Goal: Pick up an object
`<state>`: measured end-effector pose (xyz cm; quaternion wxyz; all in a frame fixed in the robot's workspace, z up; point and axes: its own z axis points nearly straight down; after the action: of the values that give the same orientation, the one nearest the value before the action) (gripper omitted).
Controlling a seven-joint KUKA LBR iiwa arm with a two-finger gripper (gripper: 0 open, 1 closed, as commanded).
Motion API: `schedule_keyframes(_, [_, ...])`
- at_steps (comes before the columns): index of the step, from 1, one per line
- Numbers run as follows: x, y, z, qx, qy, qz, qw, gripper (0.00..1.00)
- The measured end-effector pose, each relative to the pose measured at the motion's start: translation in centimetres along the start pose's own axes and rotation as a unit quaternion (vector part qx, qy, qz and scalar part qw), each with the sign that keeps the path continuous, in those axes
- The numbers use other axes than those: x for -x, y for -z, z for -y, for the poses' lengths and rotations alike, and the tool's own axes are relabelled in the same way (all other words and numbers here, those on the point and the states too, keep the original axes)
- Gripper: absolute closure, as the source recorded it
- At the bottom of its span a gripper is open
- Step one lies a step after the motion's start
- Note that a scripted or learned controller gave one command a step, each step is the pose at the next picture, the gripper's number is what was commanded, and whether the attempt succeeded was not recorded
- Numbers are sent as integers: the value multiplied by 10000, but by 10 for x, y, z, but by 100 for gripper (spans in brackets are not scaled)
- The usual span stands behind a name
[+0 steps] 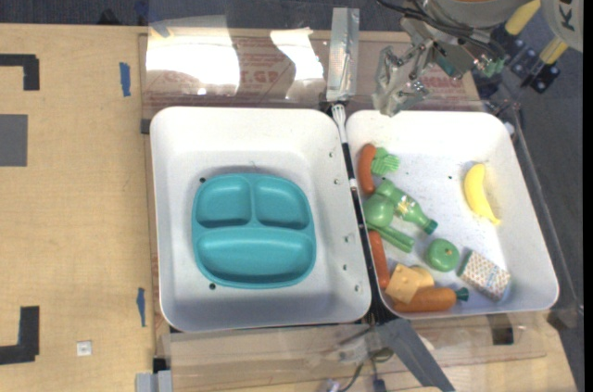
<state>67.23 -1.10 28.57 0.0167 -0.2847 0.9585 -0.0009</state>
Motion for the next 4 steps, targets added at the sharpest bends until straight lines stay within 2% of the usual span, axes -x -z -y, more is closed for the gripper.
schedule_keyframes(4, [10,52,2,-79,-39,214,9997,100])
